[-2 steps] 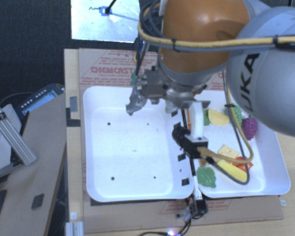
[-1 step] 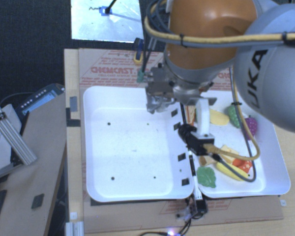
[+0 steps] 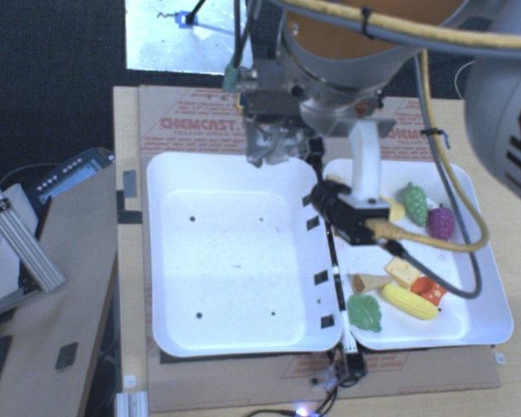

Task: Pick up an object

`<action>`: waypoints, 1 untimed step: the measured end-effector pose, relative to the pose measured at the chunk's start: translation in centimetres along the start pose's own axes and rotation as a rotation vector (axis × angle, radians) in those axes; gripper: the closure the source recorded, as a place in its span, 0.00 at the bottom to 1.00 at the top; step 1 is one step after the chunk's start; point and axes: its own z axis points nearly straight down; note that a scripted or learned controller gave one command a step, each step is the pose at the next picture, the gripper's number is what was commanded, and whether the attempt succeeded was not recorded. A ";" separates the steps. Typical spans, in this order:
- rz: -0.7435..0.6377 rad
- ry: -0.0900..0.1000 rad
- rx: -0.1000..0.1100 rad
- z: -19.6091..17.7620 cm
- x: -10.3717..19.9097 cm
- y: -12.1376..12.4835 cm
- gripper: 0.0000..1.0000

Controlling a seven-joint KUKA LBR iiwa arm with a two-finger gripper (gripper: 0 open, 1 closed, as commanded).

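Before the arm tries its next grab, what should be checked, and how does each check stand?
1. Things to pick: ok; green toy, yellow toy and purple grapes lie in the right bin.
2. Gripper above a target: not ok; it hangs over the far rim of the left bin.
3. Gripper carrying something: cannot tell.
4. Yellow toy free of neighbours: not ok; a red piece lies against it.

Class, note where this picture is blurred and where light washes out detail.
Camera view: the arm near the lens is blurred; the toys in the right bin are soft but recognisable; the bright patch at top left is washed out.
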 end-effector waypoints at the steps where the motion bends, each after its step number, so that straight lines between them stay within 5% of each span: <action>1: 0.008 -0.013 0.024 12.1 0.3 -0.2 1.00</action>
